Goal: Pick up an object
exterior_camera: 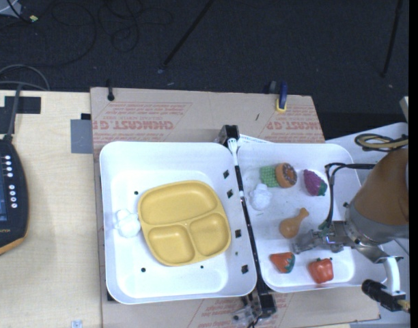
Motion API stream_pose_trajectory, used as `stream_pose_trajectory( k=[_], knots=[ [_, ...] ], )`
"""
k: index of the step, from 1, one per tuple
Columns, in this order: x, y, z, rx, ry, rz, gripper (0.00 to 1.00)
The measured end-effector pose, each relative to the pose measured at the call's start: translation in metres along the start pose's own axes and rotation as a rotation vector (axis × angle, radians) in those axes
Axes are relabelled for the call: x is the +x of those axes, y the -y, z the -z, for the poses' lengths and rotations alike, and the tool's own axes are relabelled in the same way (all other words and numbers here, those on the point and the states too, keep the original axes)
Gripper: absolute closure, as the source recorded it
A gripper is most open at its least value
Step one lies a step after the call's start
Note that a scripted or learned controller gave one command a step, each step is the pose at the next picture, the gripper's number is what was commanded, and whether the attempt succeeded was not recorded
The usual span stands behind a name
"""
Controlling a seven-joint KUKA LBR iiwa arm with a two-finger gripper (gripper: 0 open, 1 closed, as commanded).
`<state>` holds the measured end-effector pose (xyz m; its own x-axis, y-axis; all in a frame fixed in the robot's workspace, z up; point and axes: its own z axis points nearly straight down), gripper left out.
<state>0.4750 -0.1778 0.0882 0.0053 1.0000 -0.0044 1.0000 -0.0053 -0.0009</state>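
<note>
Now the gripper (311,240) is low in the right bin (339,157), reaching in from the right side. It hangs in the middle of three toys: the tan toy drumstick (293,223) just on its far left, the small red and green toy (283,262) near and to its left, and the red toy tomato (322,270) near it on the front side. I cannot tell if the gripper is open or shut, and I see no toy inside it, so I think nothing is picked up yet. The toys lie loose and apart in this bin, maybe so the arm can try to take just one. Farther back lie a purple toy (314,182), an orange round toy (285,175) beside a green toy (268,176), and a white lump (261,198) by the left wall. The left bin (127,159) has a yellow tray (184,221) with three parts and a small white thing (127,224) beside its left edge. Both bins sit on brown cardboard (195,115) on the desk (45,265), likely to keep them in one spot. I guess the drumstick is the closest toy to grab.
</note>
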Motion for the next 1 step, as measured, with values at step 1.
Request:
stream_pose_trajectory(
  k=[1],
  knots=[
    [-0.0355,-0.0366,-0.0004,0.000,-0.004,0.005,0.00]
  ],
)
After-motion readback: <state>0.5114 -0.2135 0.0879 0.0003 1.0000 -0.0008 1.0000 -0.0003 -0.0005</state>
